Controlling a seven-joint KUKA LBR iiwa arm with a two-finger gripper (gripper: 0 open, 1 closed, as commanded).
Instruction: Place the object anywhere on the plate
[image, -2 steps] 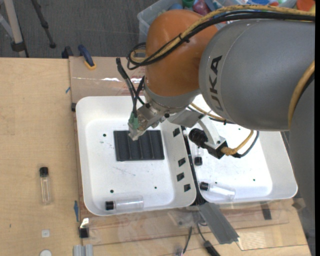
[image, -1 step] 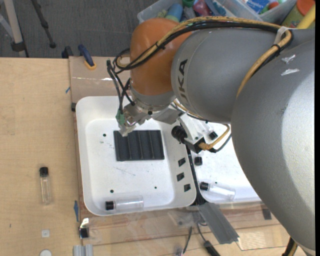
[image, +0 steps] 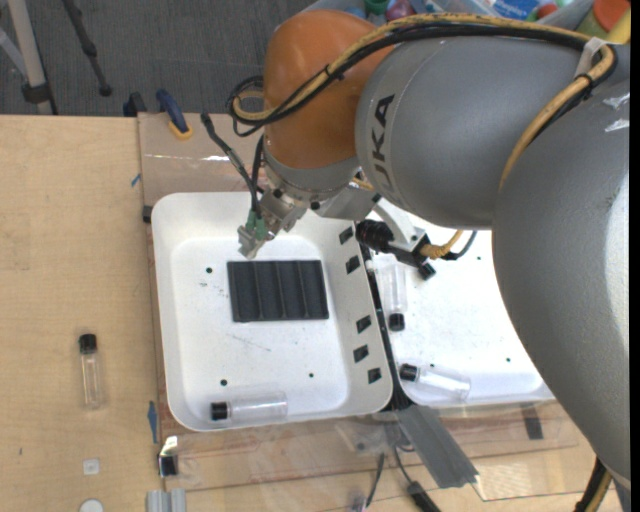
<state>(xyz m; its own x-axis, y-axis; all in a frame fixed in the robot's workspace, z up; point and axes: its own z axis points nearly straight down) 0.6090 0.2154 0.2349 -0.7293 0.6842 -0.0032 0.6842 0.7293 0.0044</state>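
Observation:
A black ribbed plate (image: 279, 290) lies flat in the middle of the left white bin (image: 190, 385). My gripper (image: 252, 238) hangs just past the plate's far left corner, pointing down, with the big grey and orange arm above it. A clear vial with a black cap (image: 248, 409) lies on its side at the near edge of the left bin, well away from the gripper. Whether anything is in the gripper is too small to tell.
The right bin (image: 500, 385) holds two more clear vials, one upright along its left wall (image: 391, 293) and one near its front (image: 433, 379). Another vial (image: 91, 369) lies on the wooden bench at the left. The arm hides much of the right bin.

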